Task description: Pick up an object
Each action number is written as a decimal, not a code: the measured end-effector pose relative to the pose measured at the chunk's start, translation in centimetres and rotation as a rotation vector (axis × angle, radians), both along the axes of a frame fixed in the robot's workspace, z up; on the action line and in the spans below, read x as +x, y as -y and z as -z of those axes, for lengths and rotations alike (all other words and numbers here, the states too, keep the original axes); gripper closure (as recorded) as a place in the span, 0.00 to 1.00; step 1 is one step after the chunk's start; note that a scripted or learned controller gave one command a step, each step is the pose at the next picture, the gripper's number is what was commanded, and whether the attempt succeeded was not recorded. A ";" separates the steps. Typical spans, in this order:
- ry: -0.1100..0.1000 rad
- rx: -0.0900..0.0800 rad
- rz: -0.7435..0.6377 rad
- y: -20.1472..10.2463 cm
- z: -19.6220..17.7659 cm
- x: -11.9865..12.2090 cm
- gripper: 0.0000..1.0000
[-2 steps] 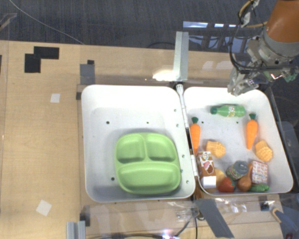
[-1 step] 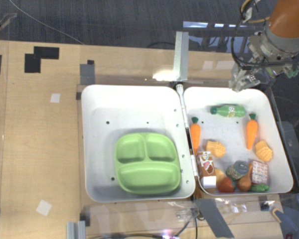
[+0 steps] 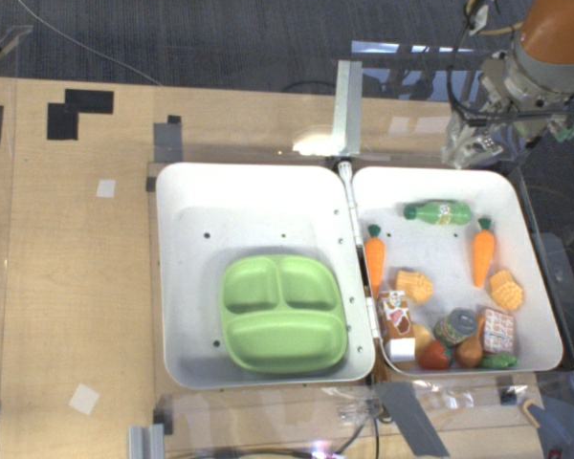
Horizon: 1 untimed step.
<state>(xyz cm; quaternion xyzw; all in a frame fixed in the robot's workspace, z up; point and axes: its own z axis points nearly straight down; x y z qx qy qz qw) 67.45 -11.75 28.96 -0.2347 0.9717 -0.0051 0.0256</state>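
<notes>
The right bin (image 3: pixel 526 223) holds several toy foods. A green bottle (image 3: pixel 438 213) lies on its side near the far wall. One orange carrot (image 3: pixel 375 255) lies along the left wall and another carrot (image 3: pixel 482 253) towards the right. A yellow waffle piece (image 3: pixel 413 285), a yellow biscuit (image 3: pixel 505 291), a small carton (image 3: pixel 394 315), a tin can (image 3: pixel 456 326), a red packet (image 3: pixel 497 331) and a tomato (image 3: pixel 435 355) crowd the near end. My gripper (image 3: pixel 471 147) hangs above the bin's far rim, beyond the bottle, touching nothing.
The left bin (image 3: pixel 191 218) carries a green divided plate (image 3: pixel 282 312) in its near half. A metal post (image 3: pixel 348 113) stands behind the seam between the bins. The arm's orange band (image 3: pixel 555 12) is at the top right.
</notes>
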 end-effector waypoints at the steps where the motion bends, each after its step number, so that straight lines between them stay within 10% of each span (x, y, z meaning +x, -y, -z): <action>1: 0.012 0.001 -0.001 -0.1 -1.4 0.2 1.00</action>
